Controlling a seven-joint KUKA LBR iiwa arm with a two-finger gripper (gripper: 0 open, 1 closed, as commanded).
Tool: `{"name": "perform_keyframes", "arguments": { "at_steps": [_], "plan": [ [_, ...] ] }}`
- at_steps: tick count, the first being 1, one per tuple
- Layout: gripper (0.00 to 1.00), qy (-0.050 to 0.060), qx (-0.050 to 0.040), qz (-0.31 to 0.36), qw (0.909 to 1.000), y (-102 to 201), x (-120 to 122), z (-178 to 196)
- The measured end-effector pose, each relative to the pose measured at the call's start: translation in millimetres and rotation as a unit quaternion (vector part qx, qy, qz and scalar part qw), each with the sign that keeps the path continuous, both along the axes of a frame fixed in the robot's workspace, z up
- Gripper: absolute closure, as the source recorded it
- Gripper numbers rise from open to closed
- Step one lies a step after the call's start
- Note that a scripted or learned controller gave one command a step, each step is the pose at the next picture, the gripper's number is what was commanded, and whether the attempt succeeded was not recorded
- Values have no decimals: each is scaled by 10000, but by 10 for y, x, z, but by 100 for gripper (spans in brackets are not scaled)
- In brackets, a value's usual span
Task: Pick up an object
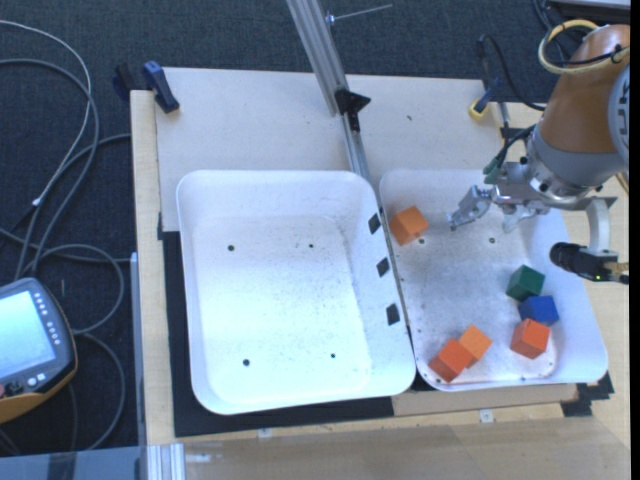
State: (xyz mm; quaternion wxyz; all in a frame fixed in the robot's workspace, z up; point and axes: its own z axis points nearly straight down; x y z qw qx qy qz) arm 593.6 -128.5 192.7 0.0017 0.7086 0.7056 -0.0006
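In the right bin [440,298] lie several small blocks. An orange block [408,224] sits near the bin's upper left wall. A green block [524,282], a blue block [539,308] and a red-orange block [530,337] cluster at the right. Two more orange blocks [463,352] touch each other near the front rim. My gripper [490,217] hangs over the bin's upper part, right of the lone orange block and above the green one. It is open, with nothing between its fingers.
The left bin [205,268] stands beside the right one, with black clips on the shared wall. A slanted metal rail [320,53] runs from the back down to the bins. A blue clamp [160,83] sits at the bench's back left corner.
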Motion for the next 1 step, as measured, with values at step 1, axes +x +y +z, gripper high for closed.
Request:
{"name": "perform_keyframes", "arguments": {
  "at_steps": [1],
  "plan": [
    [0, 54, 20, -8, 10000, -779, -200, -979]
  ]
}}
